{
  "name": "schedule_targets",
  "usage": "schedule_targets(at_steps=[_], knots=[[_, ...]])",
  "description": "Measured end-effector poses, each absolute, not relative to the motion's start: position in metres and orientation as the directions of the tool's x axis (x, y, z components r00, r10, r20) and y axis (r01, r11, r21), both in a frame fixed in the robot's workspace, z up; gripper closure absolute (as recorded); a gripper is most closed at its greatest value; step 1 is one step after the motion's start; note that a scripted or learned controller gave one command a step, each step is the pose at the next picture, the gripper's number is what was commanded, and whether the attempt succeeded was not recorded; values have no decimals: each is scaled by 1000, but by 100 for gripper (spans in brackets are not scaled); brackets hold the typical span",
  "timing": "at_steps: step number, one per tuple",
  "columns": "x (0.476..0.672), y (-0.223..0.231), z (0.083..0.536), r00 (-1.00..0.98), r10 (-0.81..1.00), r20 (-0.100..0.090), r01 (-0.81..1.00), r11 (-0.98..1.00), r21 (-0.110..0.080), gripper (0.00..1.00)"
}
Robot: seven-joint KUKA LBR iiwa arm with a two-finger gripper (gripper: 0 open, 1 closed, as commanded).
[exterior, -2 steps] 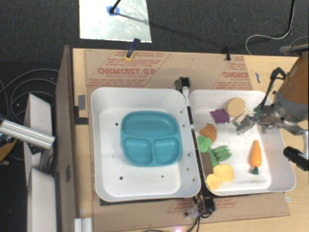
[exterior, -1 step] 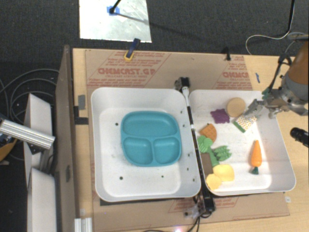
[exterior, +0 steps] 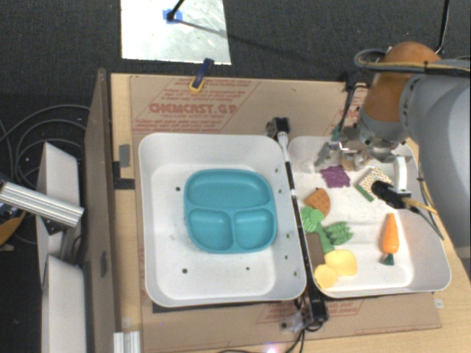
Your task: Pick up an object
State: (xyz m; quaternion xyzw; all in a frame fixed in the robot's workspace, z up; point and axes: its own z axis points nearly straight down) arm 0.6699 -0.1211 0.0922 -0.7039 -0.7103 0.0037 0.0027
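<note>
Gripper [exterior: 340,155] low over back of right bin [exterior: 434,267], at far left corner, just above purple toy [exterior: 335,176]. Finger state not discernible; nothing seen between them. Orange carrot [exterior: 389,233] near right wall, upright. Yellow piece [exterior: 336,266] at front, green toys [exterior: 324,227] just behind it, small orange wedge [exterior: 318,198] beside divider. Blue sectioned tray [exterior: 230,209] centred in left bin [exterior: 162,271]. Arm [exterior: 412,101] entering from right.

place: robotics lab | cues: cardboard-topped bench [exterior: 221,101]; loose cables [exterior: 29,134]; two white bins [exterior: 158,271]; dark carpet [exterior: 59,35]
</note>
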Motion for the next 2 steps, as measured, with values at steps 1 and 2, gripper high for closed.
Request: schedule_targets(at_steps=[1,2], knots=[[662,-133,86,-1,1000,-1,1000,1,0,0],[663,-133,98,-3,1000,-1,1000,3,4,100]])
